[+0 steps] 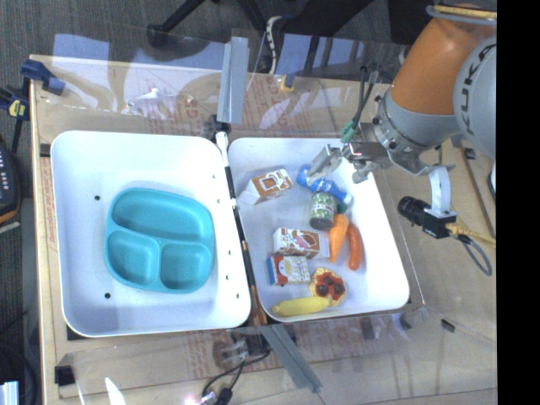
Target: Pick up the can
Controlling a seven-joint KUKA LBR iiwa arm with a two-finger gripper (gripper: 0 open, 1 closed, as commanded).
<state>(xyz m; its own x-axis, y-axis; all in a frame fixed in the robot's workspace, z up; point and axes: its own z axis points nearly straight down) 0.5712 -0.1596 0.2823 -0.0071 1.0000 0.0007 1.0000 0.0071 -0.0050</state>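
Observation:
The can [322, 211] is small and dark green with a pale label. It stands in the right bin [388, 264], just above the carrot [337, 236]. My gripper [342, 165] hovers over the bin's back part, a little behind and to the right of the can. Its two fingers are spread open and hold nothing. A blue item [331, 187] lies between the gripper and the can, touching the can's far side.
The right bin also holds a small carton [272, 184], two snack boxes [299, 242] [291, 270], a sausage [355, 247], a tart [329, 285] and a banana [299, 306]. In the left bin [76, 167] sits a teal divided tray [160, 239].

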